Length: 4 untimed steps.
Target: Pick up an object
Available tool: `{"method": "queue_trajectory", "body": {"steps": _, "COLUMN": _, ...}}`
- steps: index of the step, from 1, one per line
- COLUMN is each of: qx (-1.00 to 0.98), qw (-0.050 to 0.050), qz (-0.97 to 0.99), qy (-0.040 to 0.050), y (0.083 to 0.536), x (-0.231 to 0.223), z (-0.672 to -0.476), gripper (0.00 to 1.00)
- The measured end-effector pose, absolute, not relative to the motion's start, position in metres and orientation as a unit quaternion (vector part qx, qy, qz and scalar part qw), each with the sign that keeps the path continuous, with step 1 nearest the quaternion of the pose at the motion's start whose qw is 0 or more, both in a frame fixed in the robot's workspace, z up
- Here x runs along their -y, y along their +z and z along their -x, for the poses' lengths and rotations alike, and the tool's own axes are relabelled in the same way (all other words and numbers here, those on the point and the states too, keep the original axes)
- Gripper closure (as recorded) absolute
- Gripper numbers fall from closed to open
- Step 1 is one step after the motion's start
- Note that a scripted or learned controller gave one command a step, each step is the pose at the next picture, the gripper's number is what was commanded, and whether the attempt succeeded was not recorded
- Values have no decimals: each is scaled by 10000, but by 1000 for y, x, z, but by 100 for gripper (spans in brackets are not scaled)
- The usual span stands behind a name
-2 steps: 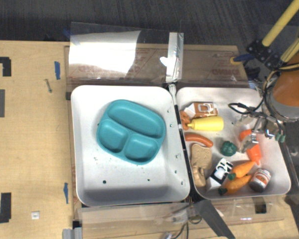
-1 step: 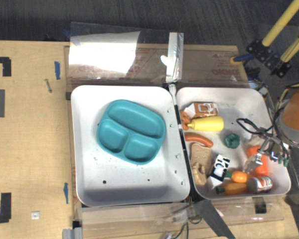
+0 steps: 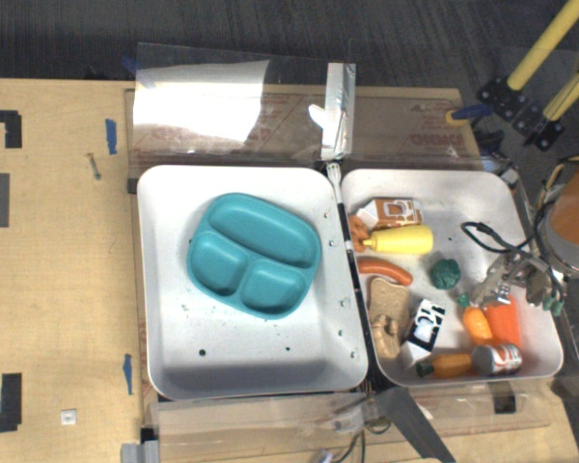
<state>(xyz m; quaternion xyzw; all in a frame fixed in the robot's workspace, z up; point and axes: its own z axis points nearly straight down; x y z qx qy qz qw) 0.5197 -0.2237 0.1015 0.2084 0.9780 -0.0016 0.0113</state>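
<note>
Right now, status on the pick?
End effector low in right bin, nothing seen held. Orange toy just below it. Black cable and clutter close by.

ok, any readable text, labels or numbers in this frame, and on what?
No text here can be read.
Cardboard sheet behind the right bin: faint print, too blurred to read.
Brown carton: label, too small.
Black-and-white box: bold marking, not legible.
Can: red-and-white label, unreadable.
</note>
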Motion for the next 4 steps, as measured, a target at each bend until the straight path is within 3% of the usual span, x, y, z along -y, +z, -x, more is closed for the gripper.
{"method": "queue_trajectory", "body": {"steps": 1, "qx": -9979, "qw": 81, "qz": -635, "qy": -17, "y": 249, "x": 223, "z": -575, "gripper": 100}}
{"method": "queue_trajectory", "body": {"steps": 2, "qx": -9997, "qw": 45, "qz": -244, "qy": 5, "y": 227, "x": 172, "z": -624, "gripper": 100}}
{"method": "queue_trajectory", "body": {"steps": 3, "qx": -9999, "qw": 46, "qz": -142, "qy": 4, "y": 212, "x": 145, "z": -644, "gripper": 100}}
{"method": "queue_trajectory", "body": {"steps": 4, "qx": -9995, "qw": 64, "qz": 322, "qy": -8, "y": 240, "x": 152, "z": -635, "gripper": 100}}
